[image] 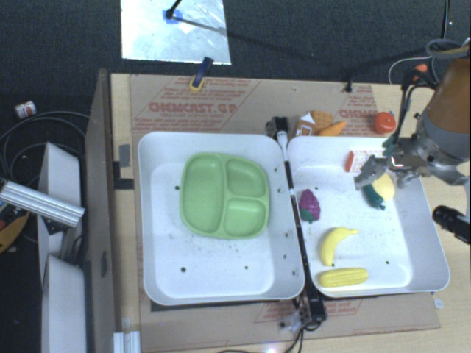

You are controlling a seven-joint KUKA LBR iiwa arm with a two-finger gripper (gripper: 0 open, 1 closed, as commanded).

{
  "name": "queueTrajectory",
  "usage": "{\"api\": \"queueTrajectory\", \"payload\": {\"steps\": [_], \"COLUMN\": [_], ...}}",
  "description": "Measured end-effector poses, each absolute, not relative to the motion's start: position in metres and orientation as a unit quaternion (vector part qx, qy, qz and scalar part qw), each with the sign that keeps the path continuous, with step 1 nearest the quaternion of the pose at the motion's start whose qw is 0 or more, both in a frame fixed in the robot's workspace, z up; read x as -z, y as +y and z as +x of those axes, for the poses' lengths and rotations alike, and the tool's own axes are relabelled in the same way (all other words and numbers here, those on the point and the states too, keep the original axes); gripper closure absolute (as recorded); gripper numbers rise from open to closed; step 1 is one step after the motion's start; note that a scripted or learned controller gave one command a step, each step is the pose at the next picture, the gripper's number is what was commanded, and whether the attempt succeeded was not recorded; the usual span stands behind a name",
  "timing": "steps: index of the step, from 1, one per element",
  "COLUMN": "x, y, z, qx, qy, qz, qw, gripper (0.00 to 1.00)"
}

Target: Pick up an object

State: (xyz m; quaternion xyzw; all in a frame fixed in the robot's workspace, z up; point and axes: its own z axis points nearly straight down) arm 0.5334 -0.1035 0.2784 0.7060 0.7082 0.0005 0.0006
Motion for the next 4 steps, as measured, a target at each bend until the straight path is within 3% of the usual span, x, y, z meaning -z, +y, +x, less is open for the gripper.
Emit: {"api": "queueTrajectory", "payload": {"steps": [1,2,3,4], "x": [-0.097,-0.083,-0.095,-0.189], "y": [-0.116,-0.09,-0.091,-0.034], "z": [0.536,0.496,0.499,0.552], "qx": [0.003,0.0002,-0.0018,-0.0034], "qy": [0.707,0.707,0.707,0.71], "qz": [0.707,0.707,0.707,0.704], "qw": [-0.004,-0.001,0.001,0.004], "gripper": [0.0,0.0,1.0,1.0]}}
